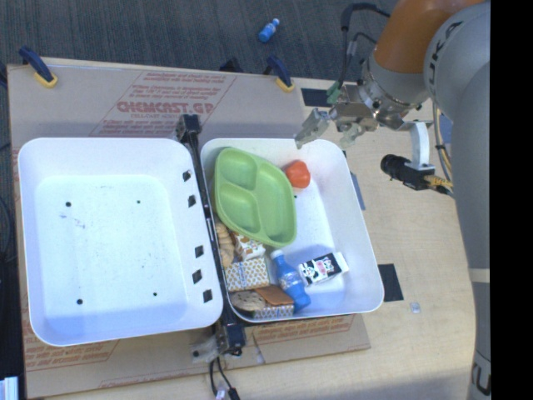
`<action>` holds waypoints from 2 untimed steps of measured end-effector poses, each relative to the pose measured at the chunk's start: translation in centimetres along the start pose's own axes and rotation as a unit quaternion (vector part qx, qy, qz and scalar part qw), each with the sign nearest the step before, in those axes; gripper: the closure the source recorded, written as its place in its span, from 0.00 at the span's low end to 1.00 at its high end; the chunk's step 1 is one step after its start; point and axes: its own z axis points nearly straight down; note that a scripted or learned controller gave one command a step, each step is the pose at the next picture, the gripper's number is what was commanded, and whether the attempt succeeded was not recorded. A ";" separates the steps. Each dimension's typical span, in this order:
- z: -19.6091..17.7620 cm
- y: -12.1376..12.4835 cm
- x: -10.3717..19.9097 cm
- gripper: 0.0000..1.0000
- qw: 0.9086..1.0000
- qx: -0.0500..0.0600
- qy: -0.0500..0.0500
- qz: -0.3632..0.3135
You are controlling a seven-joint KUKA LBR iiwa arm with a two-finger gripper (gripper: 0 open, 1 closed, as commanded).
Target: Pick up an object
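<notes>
Tool: the tool (331,128) hangs in the upper right of the frame, just above the far rim of the right bin (364,248); its two fingers are spread apart and nothing sits between them.
Arm: the grey arm (433,40) with its orange band reaches in from the upper right corner.
Right bin: holds all the things, crowded toward its left and lower parts.
Green tray: a green divided tray (254,197) lies tilted across the bin's upper left.
Orange ball: a small orange ball (297,173) rests just beside the tray's right edge, the nearest thing to the tool.
Carton: a small black and white carton (323,267) lies near the lower right of the bin.
Blue bottle: a blue bottle (291,283) lies touching the carton's left end.
Boxes: patterned snack boxes (250,275) are stacked along the bin's lower left.
Left bin: the left bin (25,223) is on the left half of the table.
Done: nothing lifted yet, by my reading.
Left: choose a thing, descend, close on it, raise it.
</notes>
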 end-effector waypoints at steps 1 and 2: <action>15.5 1.5 -1.8 0.00 1.000 0.003 0.001 0.000; 14.3 1.4 -1.9 1.00 1.000 0.007 0.001 -0.001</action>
